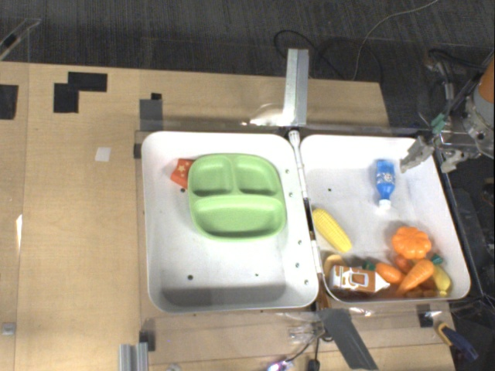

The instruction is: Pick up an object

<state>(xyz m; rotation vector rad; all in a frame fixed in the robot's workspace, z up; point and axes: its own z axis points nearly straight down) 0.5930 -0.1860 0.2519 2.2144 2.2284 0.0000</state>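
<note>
Nothing lifted yet: gripper (pixel 412 154) poised by the right bin's (pixel 456 230) far edge, jaws spread and bare, just beside the blue bottle (pixel 384 181) (corn (pixel 330 231), pumpkin (pixel 411 243), carrots (pixel 418 273) nearer), descent and grasp left.

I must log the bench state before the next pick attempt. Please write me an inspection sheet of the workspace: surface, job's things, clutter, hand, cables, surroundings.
Surface: wooden bench bearing left bin and right bin, side by side.
Job's things: right bin holds blue bottle, corn cob, orange pumpkin, carrots, a labelled brown bottle lying in the near corner, something yellow at the far right.
Clutter: left bin holds green divided plate, with a small red item partly under its left edge.
Hand: hand over the right bin's upper right corner, beside the blue bottle; nothing seen in it.
Cables: thin cable on the dark floor above.
Surroundings: black patches on the bench; metal post behind the bins.
</note>
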